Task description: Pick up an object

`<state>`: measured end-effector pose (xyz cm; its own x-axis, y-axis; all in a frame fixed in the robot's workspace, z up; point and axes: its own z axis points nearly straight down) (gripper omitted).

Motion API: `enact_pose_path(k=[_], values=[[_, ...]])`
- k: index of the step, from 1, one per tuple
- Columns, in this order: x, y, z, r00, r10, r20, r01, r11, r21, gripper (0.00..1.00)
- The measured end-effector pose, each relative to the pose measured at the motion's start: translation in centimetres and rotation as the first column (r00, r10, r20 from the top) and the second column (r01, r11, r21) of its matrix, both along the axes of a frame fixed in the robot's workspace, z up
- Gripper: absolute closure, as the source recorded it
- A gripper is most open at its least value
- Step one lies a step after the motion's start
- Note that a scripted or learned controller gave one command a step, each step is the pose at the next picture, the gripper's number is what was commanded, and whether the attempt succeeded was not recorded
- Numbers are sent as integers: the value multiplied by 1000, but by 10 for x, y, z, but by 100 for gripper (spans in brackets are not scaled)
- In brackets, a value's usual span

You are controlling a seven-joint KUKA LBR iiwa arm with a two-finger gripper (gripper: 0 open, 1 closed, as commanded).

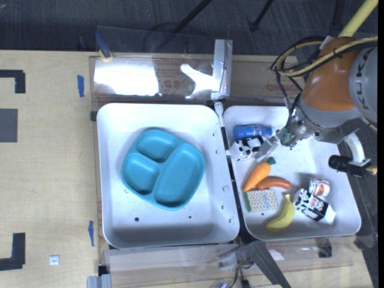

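Nearest me, the banana (282, 216), waffle (261, 200) and milk carton (313, 204) crowd the right bin's (348, 221) front edge, with carrot (259, 174) and sausage (275, 183) behind. Farther back my gripper (282, 138) hangs beside the cow toy (247, 149) and blue bottle (252, 131); I cannot tell how far its fingers are parted, and I see nothing held. Descending here, I'd risk wedging between toy and bottle, nudging both away.
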<state>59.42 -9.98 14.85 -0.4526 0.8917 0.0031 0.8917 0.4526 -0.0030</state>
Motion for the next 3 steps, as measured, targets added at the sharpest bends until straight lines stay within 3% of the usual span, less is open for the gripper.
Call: enact_pose_path(k=[1,2,3], values=[[-27,0,-62,997,-78,11,78,997,0,0],[-42,-23,-2,1000,-16,3,16,1000,-1,0],[-66,-4,-62,997,77,14,-77,997,-4,0]])
